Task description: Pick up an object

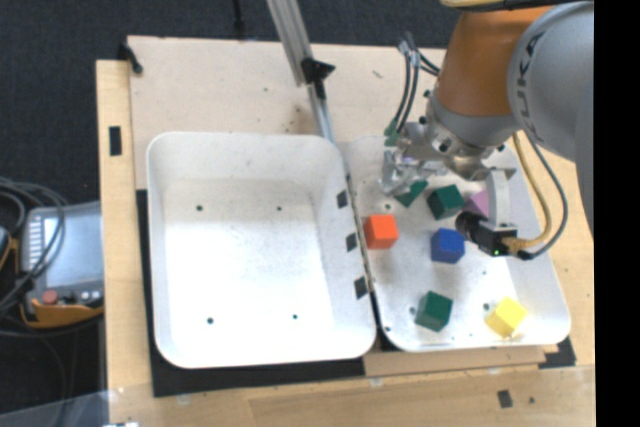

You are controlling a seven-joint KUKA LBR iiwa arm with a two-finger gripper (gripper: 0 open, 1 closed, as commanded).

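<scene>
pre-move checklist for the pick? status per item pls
1. Gripper over the right bin, at its upper left: ok.
2. Something between its fingers: cannot tell.
3. Nearest piece, small green one, right beside the gripper: ok.
4. Dark green block crowds that spot: not ok.
5. Orange cube, blue cube, yellow block lie apart with room around them: ok.
6. Cable loops over the bin: cannot tell if it clears.

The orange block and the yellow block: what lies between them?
In the camera view, the blue block lies roughly between the orange block and the yellow block.

Blocks (pixel 447 246) in rt bin (pixel 545 290) — left bin (pixel 170 165) beside
</scene>
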